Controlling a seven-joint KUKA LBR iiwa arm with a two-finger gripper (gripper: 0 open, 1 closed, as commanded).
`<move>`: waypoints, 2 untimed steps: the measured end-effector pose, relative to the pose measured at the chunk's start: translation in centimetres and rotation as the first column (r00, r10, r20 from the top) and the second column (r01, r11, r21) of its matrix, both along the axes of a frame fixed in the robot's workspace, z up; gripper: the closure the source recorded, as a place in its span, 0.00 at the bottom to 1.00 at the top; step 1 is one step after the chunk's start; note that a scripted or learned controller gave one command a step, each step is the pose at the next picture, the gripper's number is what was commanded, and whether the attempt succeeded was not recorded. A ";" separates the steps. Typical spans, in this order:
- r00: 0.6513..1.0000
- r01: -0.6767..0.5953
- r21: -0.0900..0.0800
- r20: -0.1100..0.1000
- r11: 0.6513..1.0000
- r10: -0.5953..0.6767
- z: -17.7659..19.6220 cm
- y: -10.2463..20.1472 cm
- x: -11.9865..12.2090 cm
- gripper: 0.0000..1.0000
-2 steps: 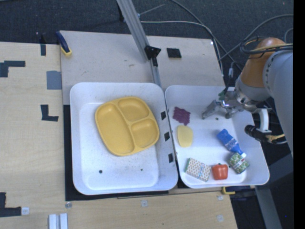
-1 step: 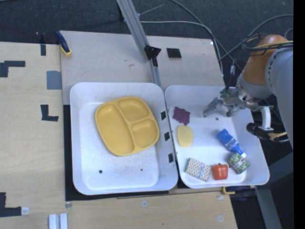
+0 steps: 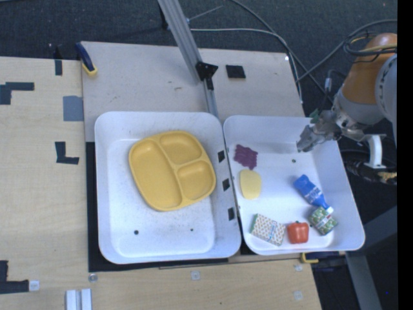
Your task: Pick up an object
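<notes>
Here we see the gripper (image 3: 308, 139) over the right bin's (image 3: 345, 192) far edge; we cannot tell its state, apparently holding nothing.

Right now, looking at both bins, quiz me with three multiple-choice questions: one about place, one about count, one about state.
1. Where does the yellow divided plate lie?
A. left bin
B. right bin
C. bare bench

2. How many loose things lie in the right bin?
A. two
B. four
C. six

3. Where is the gripper?
A. above the right bin's far right corner
C. over the plate
B. down on the red pepper

Answers:
1 A, it fills the left bin.
2 C: six small things lie scattered there.
3 A, it hangs near that corner.
</notes>
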State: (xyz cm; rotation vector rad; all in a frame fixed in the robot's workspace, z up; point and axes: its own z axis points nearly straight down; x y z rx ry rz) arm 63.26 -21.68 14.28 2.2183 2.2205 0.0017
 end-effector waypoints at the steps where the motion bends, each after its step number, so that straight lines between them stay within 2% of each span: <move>1: 1.000 0.000 0.000 0.000 1.000 0.000 5.0 -0.2 -0.9 1.00; 2: 1.000 -0.001 0.000 0.001 1.000 0.001 9.5 0.2 -1.3 1.00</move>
